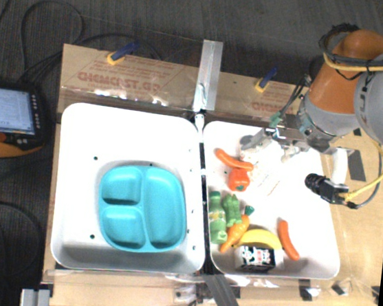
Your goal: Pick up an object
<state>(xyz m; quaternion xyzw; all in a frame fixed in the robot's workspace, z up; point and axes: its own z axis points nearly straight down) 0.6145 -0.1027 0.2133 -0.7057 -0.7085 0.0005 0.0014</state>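
Observation:
My gripper [270,147] hangs over the back of the right bin [321,224], open, with nothing between its fingers. Just in front and to its left lie an orange chili [232,160] and a red pepper [238,181]. Nearer the front of that bin are a green vegetable cluster [222,210], a small carrot [236,231], a banana [261,238], a black-and-white carton [257,258] and another orange chili [289,239].
The left bin [82,142] holds a teal divided plate [143,207]. A black camera unit [322,186] sticks out from the arm over the right bin's right side. A tablet pendant [8,114] lies on the floor at far left.

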